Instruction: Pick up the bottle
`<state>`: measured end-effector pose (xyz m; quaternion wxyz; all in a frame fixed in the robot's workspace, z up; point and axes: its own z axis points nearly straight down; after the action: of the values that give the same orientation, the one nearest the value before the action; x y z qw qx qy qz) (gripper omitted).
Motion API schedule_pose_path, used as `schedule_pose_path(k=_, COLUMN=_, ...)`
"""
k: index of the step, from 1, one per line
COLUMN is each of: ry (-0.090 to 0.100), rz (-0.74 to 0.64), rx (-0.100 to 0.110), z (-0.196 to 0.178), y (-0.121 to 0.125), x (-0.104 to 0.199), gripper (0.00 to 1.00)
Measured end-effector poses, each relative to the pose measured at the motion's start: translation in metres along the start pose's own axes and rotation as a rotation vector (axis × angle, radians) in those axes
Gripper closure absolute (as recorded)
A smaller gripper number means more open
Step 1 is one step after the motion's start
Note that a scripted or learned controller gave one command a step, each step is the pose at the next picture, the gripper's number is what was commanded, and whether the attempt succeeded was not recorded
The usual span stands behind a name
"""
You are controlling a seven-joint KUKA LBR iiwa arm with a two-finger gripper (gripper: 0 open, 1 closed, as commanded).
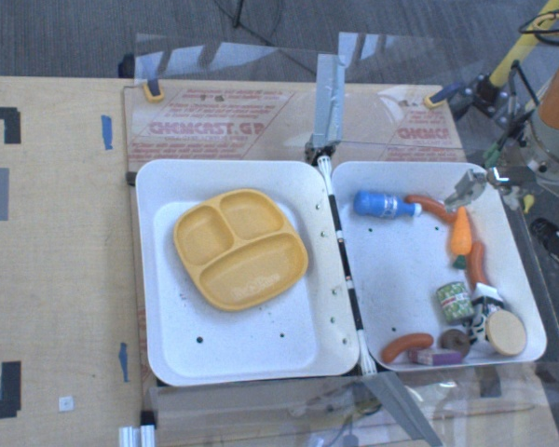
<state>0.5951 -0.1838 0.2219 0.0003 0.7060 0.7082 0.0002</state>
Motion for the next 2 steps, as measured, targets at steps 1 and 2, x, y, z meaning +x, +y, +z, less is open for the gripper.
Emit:
schedule_pose_path(k=1, ry=-0.002, rz=-0.152, rx=-0.003, z=0.016, y=0.049, x=0.044, gripper=0.00)
schedule_pose_path(k=2, ry=-0.008, rz=-0.243, rx=-0.024, z=0.108, y=0.073, x=0.023, gripper=0.00)
